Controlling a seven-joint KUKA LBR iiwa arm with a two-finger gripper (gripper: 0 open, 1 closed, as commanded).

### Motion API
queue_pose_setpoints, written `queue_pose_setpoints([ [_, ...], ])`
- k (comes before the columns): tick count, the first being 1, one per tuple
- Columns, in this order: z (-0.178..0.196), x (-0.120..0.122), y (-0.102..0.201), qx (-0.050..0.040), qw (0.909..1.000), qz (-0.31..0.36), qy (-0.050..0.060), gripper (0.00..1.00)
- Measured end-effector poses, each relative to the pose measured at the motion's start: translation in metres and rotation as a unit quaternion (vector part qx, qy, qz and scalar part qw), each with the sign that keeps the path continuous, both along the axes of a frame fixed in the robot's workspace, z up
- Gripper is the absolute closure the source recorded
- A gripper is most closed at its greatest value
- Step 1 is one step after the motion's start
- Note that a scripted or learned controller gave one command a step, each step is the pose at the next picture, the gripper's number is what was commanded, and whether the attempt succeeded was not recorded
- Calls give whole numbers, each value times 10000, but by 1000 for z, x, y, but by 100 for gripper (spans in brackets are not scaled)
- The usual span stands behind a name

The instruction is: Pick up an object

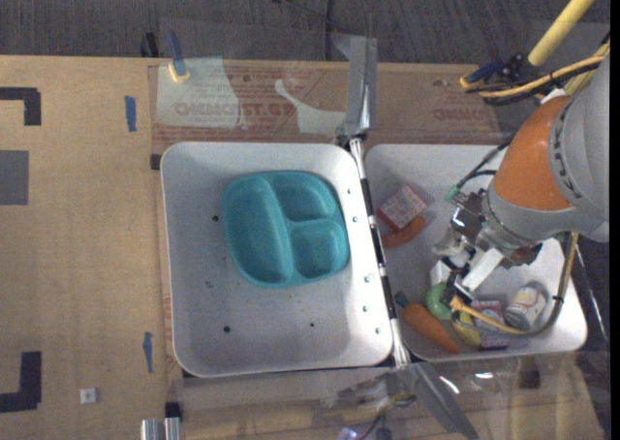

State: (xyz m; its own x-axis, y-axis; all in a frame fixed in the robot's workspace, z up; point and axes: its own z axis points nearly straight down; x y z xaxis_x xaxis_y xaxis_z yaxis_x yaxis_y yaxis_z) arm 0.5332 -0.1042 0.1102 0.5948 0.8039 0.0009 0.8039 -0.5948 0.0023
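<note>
Low in the right bin (431,169), the gripper (461,281), whose jaws I cannot tell to be spread or pressed together, hangs over a crowded corner of carrot (431,328), can (526,307) and perhaps a green toy (441,298), where neighbours could block or deflect the grasp.

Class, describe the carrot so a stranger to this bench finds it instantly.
Take the white bin under the arm. In its near corner beside the other bin lies the carrot: tapered and orange, unlike the green and yellow bits alongside.
</note>
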Motion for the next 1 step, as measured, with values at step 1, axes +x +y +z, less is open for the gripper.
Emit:
queue_pose_setpoints([
  [1, 148, 31, 51, 3, 9925, -1225, 28, 100],
])
